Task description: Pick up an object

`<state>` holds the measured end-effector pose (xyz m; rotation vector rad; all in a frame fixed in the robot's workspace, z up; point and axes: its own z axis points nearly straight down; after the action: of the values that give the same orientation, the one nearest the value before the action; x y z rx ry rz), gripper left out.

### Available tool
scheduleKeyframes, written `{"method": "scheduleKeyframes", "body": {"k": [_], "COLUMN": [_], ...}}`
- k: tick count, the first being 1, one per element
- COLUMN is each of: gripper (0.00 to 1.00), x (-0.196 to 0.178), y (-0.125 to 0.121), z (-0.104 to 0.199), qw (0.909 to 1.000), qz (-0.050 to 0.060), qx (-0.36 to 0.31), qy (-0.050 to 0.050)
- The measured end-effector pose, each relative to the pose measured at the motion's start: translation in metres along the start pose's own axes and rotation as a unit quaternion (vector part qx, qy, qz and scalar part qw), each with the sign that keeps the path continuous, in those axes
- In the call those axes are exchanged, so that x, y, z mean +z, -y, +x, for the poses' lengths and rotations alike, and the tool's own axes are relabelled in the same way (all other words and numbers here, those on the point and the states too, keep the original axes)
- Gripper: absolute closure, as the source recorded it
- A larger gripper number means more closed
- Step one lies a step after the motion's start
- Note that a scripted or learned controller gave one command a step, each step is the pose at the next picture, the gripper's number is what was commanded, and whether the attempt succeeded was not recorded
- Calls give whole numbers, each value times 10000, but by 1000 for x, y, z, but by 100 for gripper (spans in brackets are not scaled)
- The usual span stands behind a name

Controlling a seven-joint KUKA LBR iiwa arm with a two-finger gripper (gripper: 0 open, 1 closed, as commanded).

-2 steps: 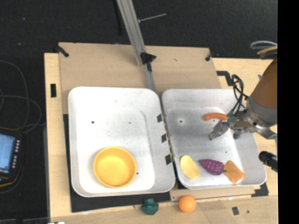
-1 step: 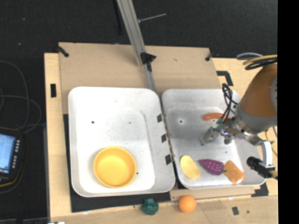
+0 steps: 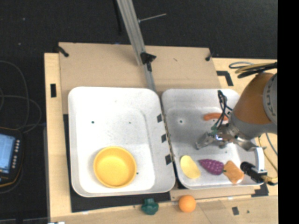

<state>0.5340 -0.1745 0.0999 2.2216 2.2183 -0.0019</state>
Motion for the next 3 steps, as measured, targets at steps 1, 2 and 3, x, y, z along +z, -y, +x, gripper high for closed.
{"method": "scheduleKeyframes", "body": {"k": [1, 2, 3], "gripper": [100, 100, 100], "x": [-12, -70, -115], "y": [-2, -12, -17], "z": [0, -7, -1], "qw": [10000, 10000, 10000], "qz": [-23, -37, -16], "qx": [15, -21, -25], "qy": [-10, 1, -4]}}
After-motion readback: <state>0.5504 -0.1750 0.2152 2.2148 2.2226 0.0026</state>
